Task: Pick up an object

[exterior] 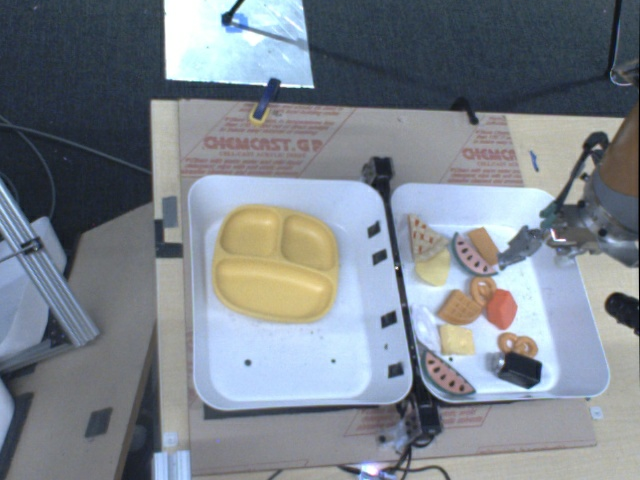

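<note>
Pincer (pixel 518 245) hangs over the right bin (pixel 575 298), nothing between its tips; whether they are spread I cannot tell. Nearest food is the watermelon slice (pixel 472 254), just left of it, with bread (pixel 486 240) touching.

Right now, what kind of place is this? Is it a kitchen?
Probably not a kitchen, more likely a robot lab. A robot arm reaches over two white bins on a cardboard-covered bench. The food looks like toys, beside a yellow divided plate, and cables run across the floor.
</note>
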`<state>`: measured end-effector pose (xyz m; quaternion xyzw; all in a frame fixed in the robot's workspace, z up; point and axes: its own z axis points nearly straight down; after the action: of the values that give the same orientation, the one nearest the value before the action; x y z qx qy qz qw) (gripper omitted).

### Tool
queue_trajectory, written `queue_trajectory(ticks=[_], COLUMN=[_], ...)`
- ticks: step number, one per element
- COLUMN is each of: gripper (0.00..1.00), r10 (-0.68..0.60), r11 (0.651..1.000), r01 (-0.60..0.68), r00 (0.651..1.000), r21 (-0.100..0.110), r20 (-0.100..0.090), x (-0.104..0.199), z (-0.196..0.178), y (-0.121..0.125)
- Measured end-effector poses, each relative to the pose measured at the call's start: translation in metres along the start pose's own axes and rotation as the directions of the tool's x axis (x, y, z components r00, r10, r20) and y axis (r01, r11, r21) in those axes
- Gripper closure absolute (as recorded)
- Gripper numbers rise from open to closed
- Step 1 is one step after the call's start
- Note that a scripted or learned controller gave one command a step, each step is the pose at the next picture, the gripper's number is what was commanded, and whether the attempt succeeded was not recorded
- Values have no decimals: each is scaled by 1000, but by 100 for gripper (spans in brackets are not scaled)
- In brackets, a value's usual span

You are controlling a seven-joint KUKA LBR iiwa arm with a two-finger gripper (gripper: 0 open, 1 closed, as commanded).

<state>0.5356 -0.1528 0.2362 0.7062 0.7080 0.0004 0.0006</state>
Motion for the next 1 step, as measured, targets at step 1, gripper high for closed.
queue_trajectory(ticks=[1], gripper=[0], r10=[-6], r11=[1000], r01=[6], r00=[1000], r21=[10], r20=[-6], x=[68], z=[94], y=[-42])
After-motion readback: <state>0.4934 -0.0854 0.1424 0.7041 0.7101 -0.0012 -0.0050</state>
